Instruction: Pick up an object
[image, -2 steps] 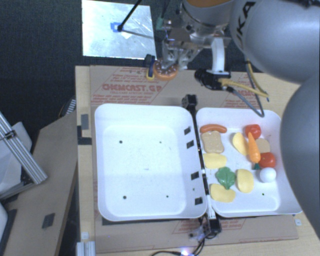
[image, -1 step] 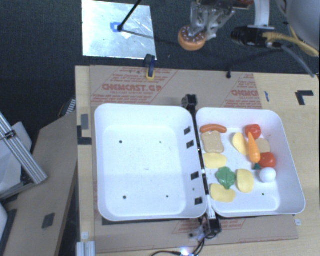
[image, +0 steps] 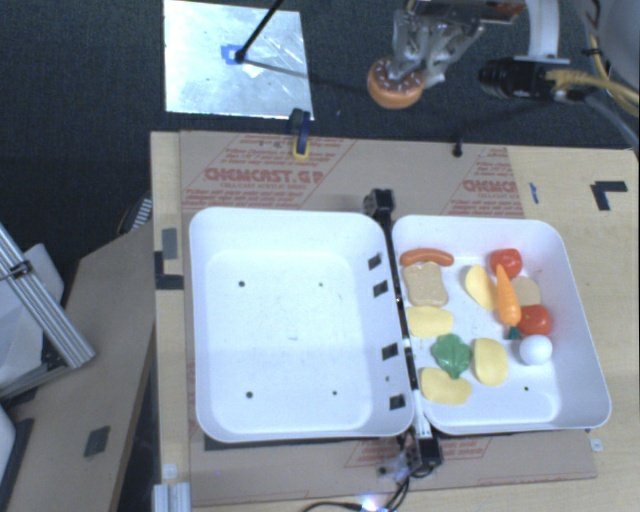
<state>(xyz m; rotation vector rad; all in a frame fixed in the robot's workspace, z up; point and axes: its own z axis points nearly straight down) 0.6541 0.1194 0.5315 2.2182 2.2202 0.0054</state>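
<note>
Your end effector (image: 405, 72) grips a round, ring-shaped brown doughnut (image: 396, 86) between its fingers, high beyond the glossy white bins (image: 290, 225).

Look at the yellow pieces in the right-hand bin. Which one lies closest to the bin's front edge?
The yellow piece at the front, beside the divider, just below the green broccoli. The other yellow pieces all sit farther back in the right bin.
</note>
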